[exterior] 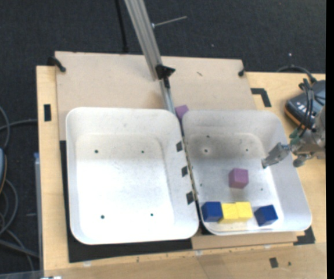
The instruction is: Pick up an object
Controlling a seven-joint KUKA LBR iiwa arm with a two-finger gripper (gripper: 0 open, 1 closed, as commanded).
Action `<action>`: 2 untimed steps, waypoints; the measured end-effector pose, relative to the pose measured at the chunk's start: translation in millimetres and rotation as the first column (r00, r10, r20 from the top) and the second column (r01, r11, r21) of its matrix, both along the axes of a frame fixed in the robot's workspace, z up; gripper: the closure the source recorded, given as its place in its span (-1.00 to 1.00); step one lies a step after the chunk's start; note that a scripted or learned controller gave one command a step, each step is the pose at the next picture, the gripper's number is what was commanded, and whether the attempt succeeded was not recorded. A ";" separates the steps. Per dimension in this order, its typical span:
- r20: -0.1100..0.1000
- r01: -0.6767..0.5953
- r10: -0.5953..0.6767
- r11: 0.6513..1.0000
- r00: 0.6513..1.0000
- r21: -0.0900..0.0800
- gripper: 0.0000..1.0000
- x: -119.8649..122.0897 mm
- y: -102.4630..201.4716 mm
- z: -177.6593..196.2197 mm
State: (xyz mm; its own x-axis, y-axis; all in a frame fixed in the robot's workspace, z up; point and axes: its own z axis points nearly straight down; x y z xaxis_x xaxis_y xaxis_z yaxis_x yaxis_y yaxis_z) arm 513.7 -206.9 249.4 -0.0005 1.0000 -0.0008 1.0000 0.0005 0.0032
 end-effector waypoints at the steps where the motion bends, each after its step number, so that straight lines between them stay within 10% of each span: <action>1: -0.008 -0.004 0.004 1.000 1.000 0.002 -1.00 51.4 16.2 -83.1; 2: 0.000 -0.001 0.001 1.000 1.000 0.000 -1.00 39.9 52.2 -142.4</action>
State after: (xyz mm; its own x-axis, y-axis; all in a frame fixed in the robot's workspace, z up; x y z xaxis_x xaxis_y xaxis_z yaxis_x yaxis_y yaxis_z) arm 553.6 -154.7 107.0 -0.0011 1.0000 -0.0012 1.0000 0.0011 0.0034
